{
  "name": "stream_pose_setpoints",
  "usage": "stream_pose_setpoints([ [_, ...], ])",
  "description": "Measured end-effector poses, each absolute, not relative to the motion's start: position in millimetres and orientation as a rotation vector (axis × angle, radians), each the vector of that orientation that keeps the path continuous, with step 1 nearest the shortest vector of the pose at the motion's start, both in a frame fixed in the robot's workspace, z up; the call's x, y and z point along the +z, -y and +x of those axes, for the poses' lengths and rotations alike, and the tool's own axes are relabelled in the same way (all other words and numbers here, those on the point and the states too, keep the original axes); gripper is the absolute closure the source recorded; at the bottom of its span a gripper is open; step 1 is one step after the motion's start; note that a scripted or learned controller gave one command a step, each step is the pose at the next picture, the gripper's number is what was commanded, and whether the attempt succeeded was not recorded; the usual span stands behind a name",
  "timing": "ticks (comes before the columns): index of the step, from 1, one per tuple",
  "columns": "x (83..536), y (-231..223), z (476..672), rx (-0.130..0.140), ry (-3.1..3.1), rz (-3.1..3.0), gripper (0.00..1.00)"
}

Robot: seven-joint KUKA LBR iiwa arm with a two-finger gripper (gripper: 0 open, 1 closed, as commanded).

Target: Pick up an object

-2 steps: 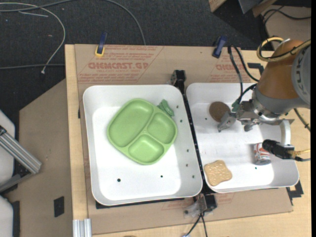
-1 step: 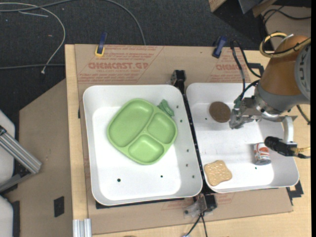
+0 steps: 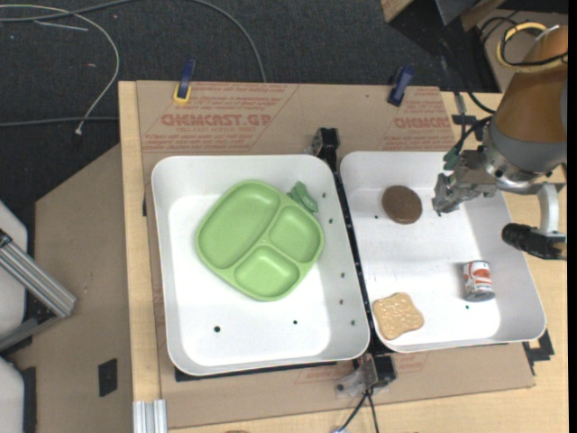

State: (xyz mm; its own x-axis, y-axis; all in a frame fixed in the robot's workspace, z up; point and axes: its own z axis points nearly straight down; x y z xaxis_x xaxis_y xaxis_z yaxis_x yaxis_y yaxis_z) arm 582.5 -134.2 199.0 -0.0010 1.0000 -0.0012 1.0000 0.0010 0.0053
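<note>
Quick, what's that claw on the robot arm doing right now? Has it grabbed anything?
Gripper: nothing visibly between its fingers; it sits just right of the round brown disc, apart from it. Open or closed cannot be told.

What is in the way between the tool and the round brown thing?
Nothing visible. The tool hangs over the right bin, just right of the round brown disc, with bare white floor between them. The can and cracker lie farther down.

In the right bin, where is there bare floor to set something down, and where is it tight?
In the right bin, bare floor lies in the middle, bordered by the brown disc, the toast slice and the small can. It is crowded at the far end, where the gripper sits beside the disc.
</note>
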Motion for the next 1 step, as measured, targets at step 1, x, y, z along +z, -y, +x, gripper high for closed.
stream_pose_setpoints([
  [1,247.3,135.0,592.3,0.006,-2.219,2.215,1.0],
])
